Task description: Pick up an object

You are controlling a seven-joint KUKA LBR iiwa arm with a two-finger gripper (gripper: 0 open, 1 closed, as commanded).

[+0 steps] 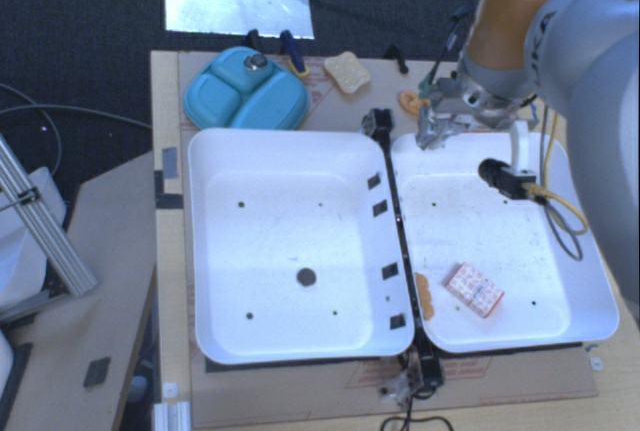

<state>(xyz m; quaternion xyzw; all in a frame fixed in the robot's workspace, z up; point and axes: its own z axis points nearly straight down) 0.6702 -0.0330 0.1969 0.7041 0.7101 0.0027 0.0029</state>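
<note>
One patterned box | right bin | well apart from end effector

One fixed camera, mounted above the counter, looks down at a slant. Both white bins fall within frame: the left bin sits centre-left, the right bin centre-right, their shared divide running near the middle of the view. The far counter edge lies toward the top, with dark floor beyond it. The arm enters from the upper right and looms large, being closer to the lens. Range is moderate; the whole of each bin is visible.
</note>
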